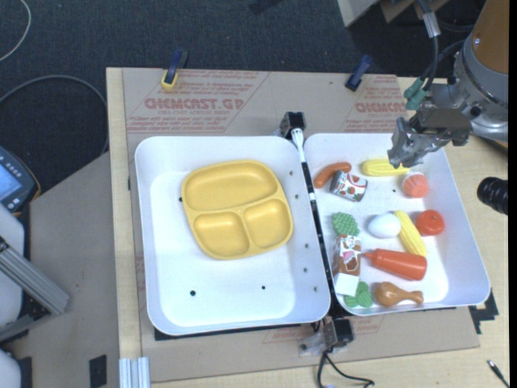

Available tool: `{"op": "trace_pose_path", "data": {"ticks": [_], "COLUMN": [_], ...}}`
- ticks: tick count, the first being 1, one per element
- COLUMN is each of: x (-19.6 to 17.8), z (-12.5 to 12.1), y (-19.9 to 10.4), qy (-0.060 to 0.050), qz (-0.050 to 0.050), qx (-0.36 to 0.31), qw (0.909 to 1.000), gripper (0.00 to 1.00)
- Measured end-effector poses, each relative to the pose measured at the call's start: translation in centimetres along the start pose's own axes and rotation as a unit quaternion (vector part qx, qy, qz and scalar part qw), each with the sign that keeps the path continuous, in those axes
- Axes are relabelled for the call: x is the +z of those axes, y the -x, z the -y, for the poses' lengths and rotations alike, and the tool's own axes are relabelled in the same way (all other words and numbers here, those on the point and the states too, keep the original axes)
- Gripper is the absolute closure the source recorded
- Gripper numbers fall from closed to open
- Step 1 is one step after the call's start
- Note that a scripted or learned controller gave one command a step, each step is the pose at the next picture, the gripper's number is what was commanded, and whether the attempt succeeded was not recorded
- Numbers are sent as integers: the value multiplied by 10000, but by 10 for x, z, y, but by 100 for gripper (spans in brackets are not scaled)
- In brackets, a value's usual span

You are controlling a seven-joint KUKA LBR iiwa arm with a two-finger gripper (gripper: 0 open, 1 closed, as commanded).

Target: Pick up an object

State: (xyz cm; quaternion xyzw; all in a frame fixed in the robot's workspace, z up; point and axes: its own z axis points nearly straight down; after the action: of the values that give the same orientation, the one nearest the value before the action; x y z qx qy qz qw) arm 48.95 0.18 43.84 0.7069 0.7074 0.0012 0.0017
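1. Fingers [401, 161] are seen lowered at the far edge of the right bin [464, 241], just above one end of a small yellow corn piece [378, 167]; whether they are parted or closed cannot be told, and nothing is seen clamped between them.
2. Close around that spot, a brown sausage [332, 173], a red-and-white patterned carton [351, 187] and an orange ball-shaped fruit [415, 185] are crowded together.
3. Nearer the camera, a white egg [384, 225], a long yellow corn cob [409, 233], a red tomato [430, 222], an orange carrot [397, 263], a green waffled piece [345, 223], a brown printed packet [349, 254], a green leafy piece [359, 294] and a brown drumstick [396, 296] are spread through the same bin.
4. One yellow divided tray [236, 208], with three compartments, is set alone in the left bin [161, 265].
5. Two bins are counted on the worktop [234, 103], touching along a black clip strip [305, 186].
6. Two corn pieces are counted; every other toy is seen once.
7. Two clamps [172, 69] are fixed at the far edge of the board.
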Motion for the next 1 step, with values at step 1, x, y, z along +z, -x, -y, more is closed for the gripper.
{"op": "trace_pose_path", "data": {"ticks": [1], "x": [109], "z": [12], "y": [2], "qy": [-87], "qz": [-3], "qx": [13], "qw": [10000], "gripper": [100]}}
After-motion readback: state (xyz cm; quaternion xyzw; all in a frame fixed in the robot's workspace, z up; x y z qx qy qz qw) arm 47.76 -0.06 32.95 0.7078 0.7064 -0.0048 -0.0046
